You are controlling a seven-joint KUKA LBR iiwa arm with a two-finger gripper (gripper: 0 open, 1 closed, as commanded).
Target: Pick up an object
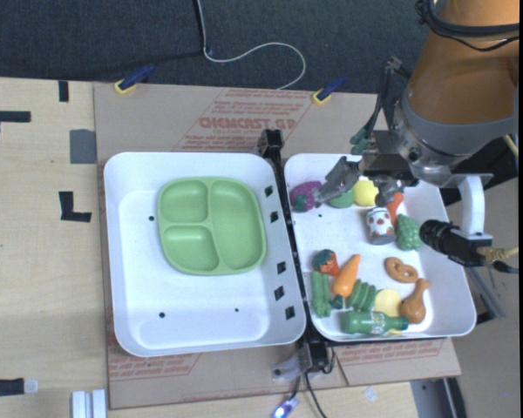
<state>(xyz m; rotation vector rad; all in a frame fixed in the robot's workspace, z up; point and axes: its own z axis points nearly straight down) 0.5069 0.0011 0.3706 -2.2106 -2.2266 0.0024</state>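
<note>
I see gripper [338,179] low over right bin [458,320], far-left corner; finger state: cannot tell. Nearest target: purple toy [304,193], just beside it. Judge it light, hard plastic, slippery; pinch across middle.

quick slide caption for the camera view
KUKA arm's gripper hovers over toy food in the right bin; green divided plate sits in the left bin.

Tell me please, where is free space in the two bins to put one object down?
Left bin: bare floor in front of the green divided plate, and a strip along its left wall. Right bin: crowded with toy food; a small bare patch lies between the purple toy and the carrot. The gripper hangs over the back.
</note>
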